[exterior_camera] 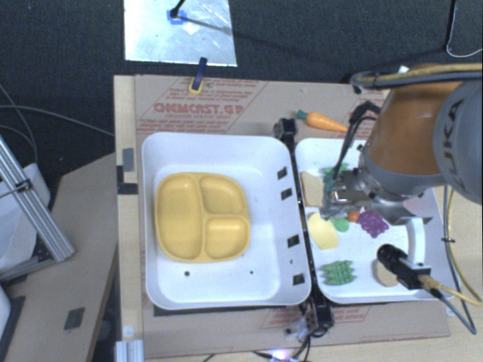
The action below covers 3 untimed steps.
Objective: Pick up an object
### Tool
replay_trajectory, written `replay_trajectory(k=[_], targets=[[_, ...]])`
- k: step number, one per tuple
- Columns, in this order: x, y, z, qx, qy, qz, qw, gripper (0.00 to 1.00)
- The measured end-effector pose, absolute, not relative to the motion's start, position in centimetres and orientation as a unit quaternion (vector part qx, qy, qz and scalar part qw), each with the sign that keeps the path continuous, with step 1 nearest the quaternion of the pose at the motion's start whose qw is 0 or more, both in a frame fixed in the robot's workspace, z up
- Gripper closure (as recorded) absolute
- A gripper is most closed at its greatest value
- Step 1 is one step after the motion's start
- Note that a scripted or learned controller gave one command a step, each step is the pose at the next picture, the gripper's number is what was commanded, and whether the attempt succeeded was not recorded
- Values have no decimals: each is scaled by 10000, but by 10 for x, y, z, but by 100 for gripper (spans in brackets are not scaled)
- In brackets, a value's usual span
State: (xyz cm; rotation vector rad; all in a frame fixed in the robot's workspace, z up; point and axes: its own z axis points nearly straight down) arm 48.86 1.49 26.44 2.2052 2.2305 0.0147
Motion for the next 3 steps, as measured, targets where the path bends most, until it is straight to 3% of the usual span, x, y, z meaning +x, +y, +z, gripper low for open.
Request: replay_trajectory(k=[1,2,3], targets=[[488,26,373,7048,7094,57,42,100],[523,13,275,7071,7071,-26,-13,100],[492,76,301,7031,7111,22,-4,100]])
